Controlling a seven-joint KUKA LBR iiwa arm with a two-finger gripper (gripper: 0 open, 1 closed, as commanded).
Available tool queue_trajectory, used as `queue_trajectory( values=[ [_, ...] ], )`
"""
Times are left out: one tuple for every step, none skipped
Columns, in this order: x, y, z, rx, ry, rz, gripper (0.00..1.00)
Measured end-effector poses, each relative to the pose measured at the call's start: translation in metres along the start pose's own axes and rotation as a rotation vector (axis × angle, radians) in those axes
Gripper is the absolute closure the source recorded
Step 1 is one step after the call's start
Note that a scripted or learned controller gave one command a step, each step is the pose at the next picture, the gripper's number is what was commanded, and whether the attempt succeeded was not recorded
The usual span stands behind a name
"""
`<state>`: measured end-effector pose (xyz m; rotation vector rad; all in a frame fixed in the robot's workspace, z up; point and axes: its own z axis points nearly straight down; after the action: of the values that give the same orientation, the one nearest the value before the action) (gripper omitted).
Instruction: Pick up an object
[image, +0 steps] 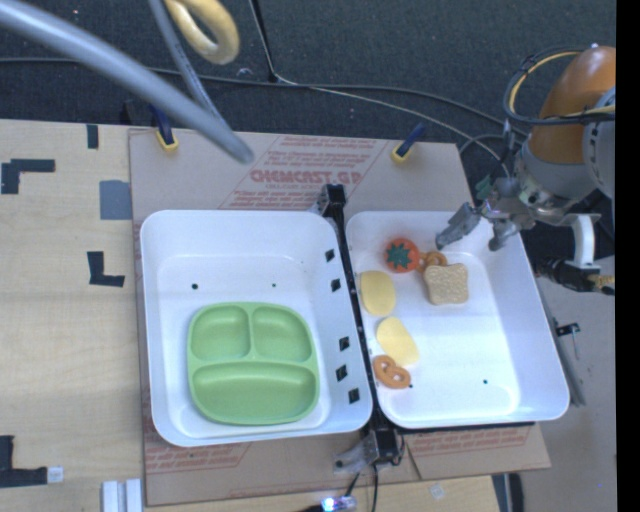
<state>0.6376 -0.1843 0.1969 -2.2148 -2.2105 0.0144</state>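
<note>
Where cardboard (300, 170) lies, wooden bench (60, 300), dark floor (400, 50)

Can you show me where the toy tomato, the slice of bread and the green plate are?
toy tomato (401, 254): camera view, red body.
slice of bread (446, 284): camera view, middle of its face.
green plate (200, 392): camera view, its left rim.

The single camera sits fixed above the bench and looks down at a slant, far enough off to take in both white bins whole; the left bin (160, 300), holding a green divided plate (252, 362), lies well to the image-left of the claw (478, 230), and the right bin (530, 330) lies just below it. The grey arm (570, 120) enters from the frame's right edge, behind the claw; the cardboard sheet (300, 170) under the bins runs toward the top.
</note>
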Motion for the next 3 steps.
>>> queue_trajectory(
  values=[
    [0.001, 0.003, -0.009, -0.014, -0.002, -0.004, 0.00],
    [0.005, 0.013, 0.047, -0.011, -0.003, -0.005, 0.00],
    [0.004, 0.016, 0.085, -0.012, -0.006, -0.004, 0.00]
  ],
)
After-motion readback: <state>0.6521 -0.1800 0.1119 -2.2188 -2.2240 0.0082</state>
